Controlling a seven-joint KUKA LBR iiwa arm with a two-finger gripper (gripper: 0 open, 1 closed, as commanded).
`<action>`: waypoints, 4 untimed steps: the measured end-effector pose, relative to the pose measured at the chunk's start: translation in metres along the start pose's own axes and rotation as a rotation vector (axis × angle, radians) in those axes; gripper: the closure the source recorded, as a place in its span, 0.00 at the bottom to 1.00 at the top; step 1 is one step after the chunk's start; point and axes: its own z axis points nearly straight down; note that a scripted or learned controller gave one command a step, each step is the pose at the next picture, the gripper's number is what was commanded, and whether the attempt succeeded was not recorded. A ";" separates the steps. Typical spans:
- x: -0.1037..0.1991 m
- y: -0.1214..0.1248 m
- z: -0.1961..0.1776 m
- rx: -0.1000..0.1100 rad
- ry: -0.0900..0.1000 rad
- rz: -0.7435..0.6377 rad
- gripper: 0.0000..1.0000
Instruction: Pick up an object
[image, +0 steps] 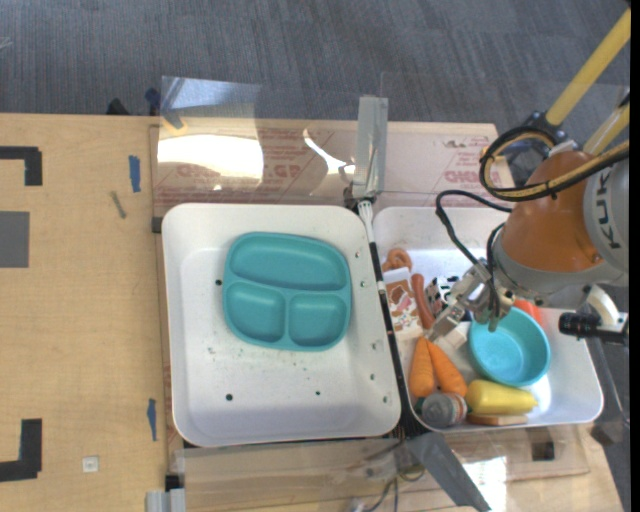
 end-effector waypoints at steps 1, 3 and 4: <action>0.028 -0.034 -0.002 -0.008 -0.026 0.037 0.00; 0.036 -0.032 -0.002 -0.004 -0.032 0.093 0.00; 0.036 -0.033 -0.002 -0.004 -0.032 0.080 0.00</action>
